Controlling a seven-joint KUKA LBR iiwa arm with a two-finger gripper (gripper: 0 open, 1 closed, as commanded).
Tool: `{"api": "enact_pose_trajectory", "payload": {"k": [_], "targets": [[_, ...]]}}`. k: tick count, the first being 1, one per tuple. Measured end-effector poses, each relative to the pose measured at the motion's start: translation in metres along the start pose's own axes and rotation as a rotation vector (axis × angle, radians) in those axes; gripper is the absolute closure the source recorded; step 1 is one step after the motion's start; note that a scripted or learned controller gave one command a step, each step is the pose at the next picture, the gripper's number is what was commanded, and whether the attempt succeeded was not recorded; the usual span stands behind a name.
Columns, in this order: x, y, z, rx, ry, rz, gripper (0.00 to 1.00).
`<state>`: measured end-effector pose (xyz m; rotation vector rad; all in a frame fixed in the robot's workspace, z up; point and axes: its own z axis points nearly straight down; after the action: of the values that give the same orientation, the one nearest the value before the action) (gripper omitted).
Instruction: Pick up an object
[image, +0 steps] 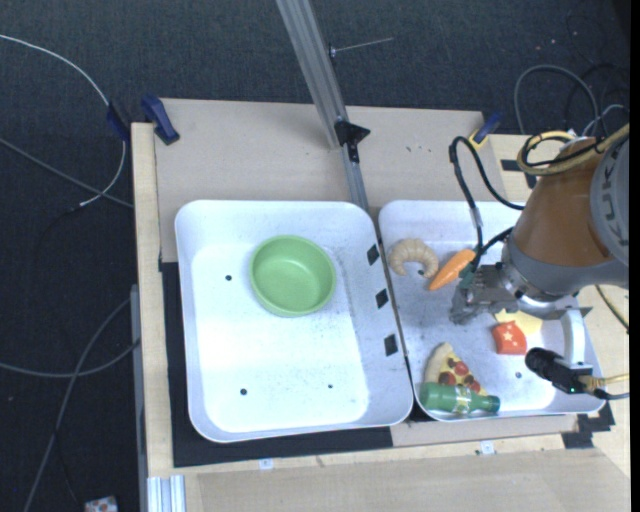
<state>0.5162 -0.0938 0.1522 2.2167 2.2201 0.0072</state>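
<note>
The right bin (430, 215) holds a tan croissant (411, 255), an orange carrot (452, 268), a red and yellow block (511, 336), a pizza slice (452, 370) and a green bottle (457, 402) lying along the front wall. My gripper (468, 308) hangs low over the bin floor, just below the carrot's right end and left of the red block. No object shows between its fingers. The arm's orange band (560, 205) rises behind it on the right.
The left bin (200, 300) holds a green bowl (292, 275) near its back middle. A metal pole (318, 70) slants in from the top and ends between the bins. A black cable (470, 190) loops over the right bin's back.
</note>
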Motion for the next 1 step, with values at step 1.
{"api": "enact_pose_trajectory", "payload": {"k": [1], "targets": [[0.0032,0.0019,-0.0658,0.0,0.001,0.0,1.0]]}}
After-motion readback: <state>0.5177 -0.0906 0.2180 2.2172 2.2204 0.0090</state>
